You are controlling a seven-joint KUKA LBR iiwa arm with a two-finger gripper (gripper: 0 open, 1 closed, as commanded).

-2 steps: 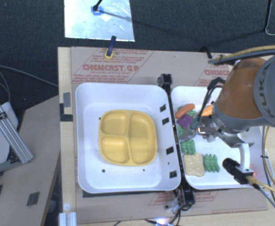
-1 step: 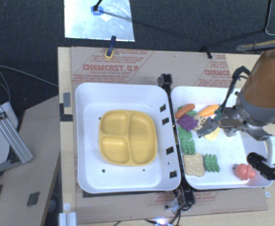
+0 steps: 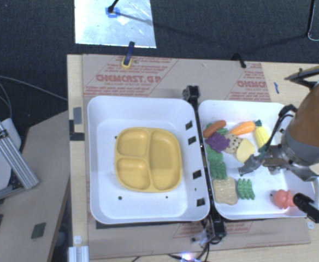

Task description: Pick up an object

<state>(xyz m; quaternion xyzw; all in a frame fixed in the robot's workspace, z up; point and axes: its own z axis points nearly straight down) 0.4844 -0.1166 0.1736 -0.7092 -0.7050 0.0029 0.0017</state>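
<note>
Toy foods crowd the right bin (image 3: 274, 109): a yellow piece (image 3: 246, 149) sits just at ten o'clock of the tool (image 3: 250, 166), whose open fingers hold nothing. Closing here risks nudging neighbours or pinching air.

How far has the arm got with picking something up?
Done: the arm has reached over the right bin, its gripper low by the yellow piece. In hand: nothing visibly lifted; the toy foods lie in the bin. Left: gripping one and raising it. The yellow plate sits in the left bin.
</note>
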